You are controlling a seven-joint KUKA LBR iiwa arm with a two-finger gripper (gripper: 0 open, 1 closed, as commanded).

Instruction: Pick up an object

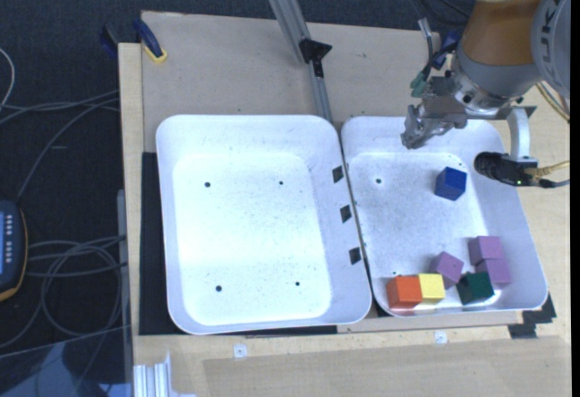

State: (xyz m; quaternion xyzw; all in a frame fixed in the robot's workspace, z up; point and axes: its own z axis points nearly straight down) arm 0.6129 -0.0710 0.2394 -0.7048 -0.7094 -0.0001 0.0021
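**Arm poised over right bin, blue cube closest**

The bench point(227, 51) spans the middle of the frame, carrying two white bins side by side. The left bin point(245, 223) sits at centre-left; the right bin point(399, 214) at centre-right holds all the blocks. The arm point(512, 14), grey with an orange band, reaches in from the upper right. Its gripper point(419, 134) hangs over the right bin's upper edge, with nothing between its fingers; whether they are apart or together cannot be told from this angle.

The likeliest target, the blue cube point(450, 183), lies alone in the upper right part of the right bin, just below and right of the gripper and well apart from the rest. Along the bin's lower right edge cluster an orange block point(405, 290), a yellow block point(431, 286), a green block point(474, 287) and three purple blocks point(489, 259).

Judging by the layout, the cleanest pick is the blue cube: shift the gripper down-frame and right until centred above it, align the fingers with two flat faces, descend straight, and close before lifting. The crowded corner looks riskier, since neighbours touch and the bin wall would hinder the fingers.
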